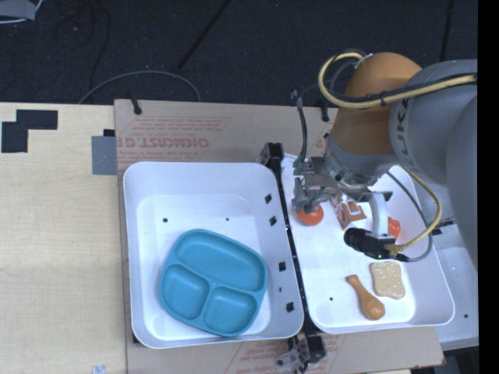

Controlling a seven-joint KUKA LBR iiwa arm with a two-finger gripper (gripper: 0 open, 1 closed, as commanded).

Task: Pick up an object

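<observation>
Left bin (pixel 144 197): smooth white plastic, holding a teal three-compartment plate (pixel 212 281), matte, rounded corners. Right bin (pixel 331 302) is carrying an orange-red ball (pixel 312 216), a tan toast-shaped piece (pixel 387 279), a brown drumstick-like piece (pixel 365 295) and a small white-and-orange block (pixel 350 210), partly hidden by the wrist. Gripper (pixel 309 202) is sitting right over the ball; fingers look to be closing around it, contact hard to make out.

cam: fixed overhead | slanted down | both bins (pixel 140 201) | arm (pixel 437 123) from right
</observation>
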